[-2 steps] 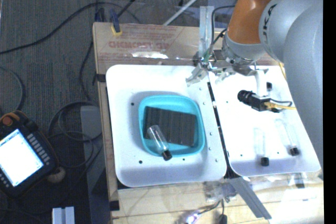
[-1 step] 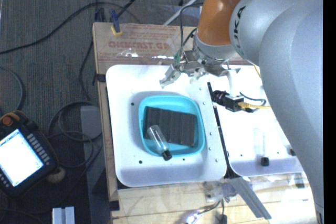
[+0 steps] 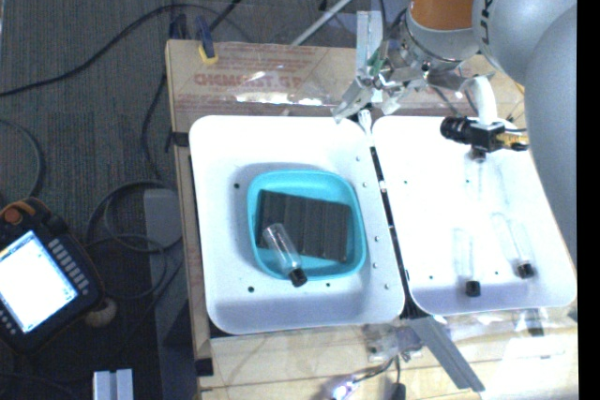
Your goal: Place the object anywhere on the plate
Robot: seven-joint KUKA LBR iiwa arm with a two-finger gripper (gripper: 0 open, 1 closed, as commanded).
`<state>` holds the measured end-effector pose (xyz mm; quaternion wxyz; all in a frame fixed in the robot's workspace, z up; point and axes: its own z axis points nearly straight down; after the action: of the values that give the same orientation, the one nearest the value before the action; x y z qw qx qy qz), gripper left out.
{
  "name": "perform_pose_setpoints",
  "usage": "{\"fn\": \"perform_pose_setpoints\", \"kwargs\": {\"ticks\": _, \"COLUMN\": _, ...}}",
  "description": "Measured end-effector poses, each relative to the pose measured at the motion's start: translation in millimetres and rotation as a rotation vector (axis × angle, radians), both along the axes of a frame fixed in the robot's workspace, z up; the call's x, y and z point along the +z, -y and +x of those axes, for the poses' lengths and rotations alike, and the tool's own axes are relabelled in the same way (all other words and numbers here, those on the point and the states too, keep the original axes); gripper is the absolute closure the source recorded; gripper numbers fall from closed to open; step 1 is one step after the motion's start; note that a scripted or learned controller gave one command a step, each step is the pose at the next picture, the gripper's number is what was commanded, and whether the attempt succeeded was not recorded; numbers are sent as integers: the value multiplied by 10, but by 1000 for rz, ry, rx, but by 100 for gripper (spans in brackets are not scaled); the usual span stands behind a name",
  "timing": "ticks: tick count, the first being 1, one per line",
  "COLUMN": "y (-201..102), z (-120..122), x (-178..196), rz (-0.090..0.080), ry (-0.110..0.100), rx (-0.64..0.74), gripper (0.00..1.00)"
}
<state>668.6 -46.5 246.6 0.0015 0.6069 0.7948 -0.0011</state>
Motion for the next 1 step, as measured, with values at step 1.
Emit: {"fn": "perform_pose_setpoints", "kwargs": {"ticks": 1, "y": -702, "z": -8, "x": -495, "rz": 3, "ry": -4, "rx": -76, "gripper": 0}}
